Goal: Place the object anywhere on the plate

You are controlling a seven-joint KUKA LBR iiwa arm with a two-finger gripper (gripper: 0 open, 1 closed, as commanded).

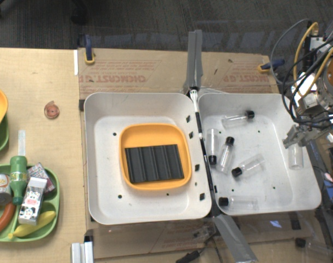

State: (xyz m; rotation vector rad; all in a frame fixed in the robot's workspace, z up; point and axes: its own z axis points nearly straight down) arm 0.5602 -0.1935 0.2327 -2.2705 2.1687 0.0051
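Nearest us, at the left table edge, we note a green compartment tray (45,226) holding toy groceries: a green bottle (17,178), a small can (0,185), a milk carton (30,200), a sausage (3,219) and a banana (29,226). Beyond it, the left white bin (100,201), shallow, smooth plastic with rounded corners, carries the yellow plate (154,137), a rounded square with a dark, ribbed rectangular insert (155,164) lying flat in its well. Nothing else lies on that plate. The right white bin (298,199) holds the clear vials (227,149), slim transparent tubes with black caps, scattered loose: one along the near wall, one tilted mid-floor, two beside the dividing wall, one near the far wall, one close to the right wall. So the task's things all sit in the right bin, apart from the plate. At the right rim the gripper (299,137) hangs just above the vial by the wall; we cannot tell how it is set, and we see no vial in it. Cables loop above it. Farther back lies brown cardboard (133,73) with reversed red print, clamped at its corners.
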